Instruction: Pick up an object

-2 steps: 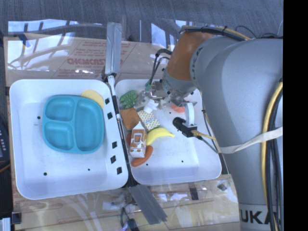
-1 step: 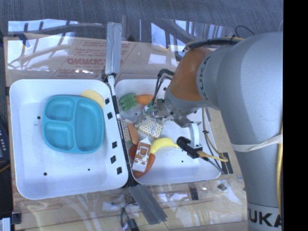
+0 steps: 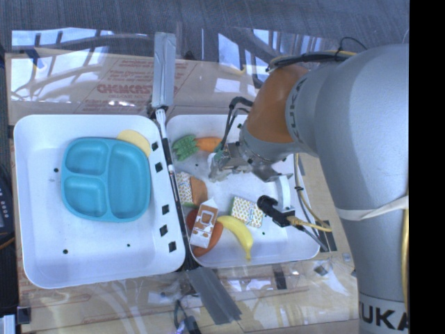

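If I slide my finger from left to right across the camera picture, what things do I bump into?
Blue divided plate → yellow round thing → toy carrot → banana → gripper and grey arm.

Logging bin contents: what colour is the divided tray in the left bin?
Light blue tray, clearest in the camera view.

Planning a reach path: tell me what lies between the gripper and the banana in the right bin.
In the camera view, bare white bin floor separates the gripper from the banana; a small patterned packet sits just right of that line.
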`<state>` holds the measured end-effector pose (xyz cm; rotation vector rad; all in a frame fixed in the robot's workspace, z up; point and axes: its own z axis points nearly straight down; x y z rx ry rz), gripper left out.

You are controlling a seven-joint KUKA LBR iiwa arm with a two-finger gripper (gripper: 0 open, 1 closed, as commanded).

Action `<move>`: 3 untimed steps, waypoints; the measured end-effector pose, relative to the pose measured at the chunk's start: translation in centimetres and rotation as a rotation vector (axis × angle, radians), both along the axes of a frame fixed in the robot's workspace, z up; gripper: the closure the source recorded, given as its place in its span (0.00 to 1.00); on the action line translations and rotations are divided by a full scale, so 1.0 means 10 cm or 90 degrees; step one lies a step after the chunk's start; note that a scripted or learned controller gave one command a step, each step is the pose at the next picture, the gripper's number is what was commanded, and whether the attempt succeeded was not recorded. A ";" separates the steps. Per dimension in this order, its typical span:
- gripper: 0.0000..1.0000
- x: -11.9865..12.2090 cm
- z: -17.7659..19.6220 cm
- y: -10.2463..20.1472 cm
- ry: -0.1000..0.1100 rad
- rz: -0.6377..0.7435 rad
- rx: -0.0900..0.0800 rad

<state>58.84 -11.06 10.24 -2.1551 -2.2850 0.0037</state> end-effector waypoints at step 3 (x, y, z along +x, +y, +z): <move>0.00 -1.09 -0.09 0.00 -0.004 0.055 0.000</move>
